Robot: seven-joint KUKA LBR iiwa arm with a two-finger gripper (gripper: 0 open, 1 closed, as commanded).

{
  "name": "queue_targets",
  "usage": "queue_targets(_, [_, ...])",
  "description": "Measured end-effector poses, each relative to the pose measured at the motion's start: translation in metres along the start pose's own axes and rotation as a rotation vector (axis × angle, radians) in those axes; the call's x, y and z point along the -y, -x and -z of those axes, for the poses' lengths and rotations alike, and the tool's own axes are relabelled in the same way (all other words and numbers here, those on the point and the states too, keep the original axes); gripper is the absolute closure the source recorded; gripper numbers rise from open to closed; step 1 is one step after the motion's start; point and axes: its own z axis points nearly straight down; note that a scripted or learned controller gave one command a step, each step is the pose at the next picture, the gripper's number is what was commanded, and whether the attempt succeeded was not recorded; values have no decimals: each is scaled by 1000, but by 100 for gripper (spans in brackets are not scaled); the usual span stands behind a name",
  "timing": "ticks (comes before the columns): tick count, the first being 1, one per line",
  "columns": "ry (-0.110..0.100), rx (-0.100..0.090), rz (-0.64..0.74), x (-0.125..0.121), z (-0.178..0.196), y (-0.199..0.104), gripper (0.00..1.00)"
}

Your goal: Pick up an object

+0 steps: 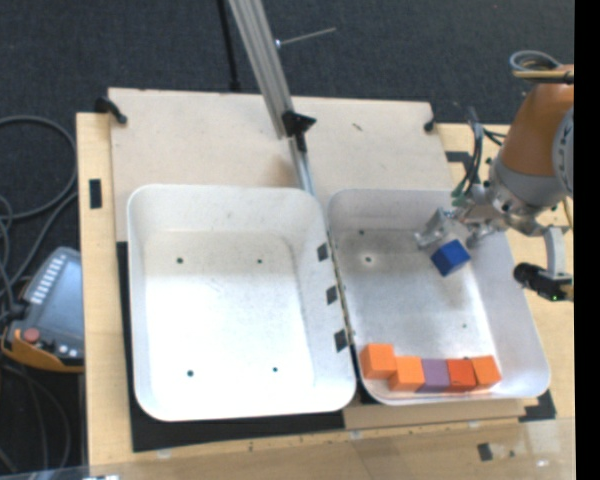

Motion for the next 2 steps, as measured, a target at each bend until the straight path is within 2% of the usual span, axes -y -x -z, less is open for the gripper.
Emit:
queue_targets(1, [9,2,-3,-7,-31,-5,0])
queue_targets(2, [15,7,0,17,-49,-40,0])
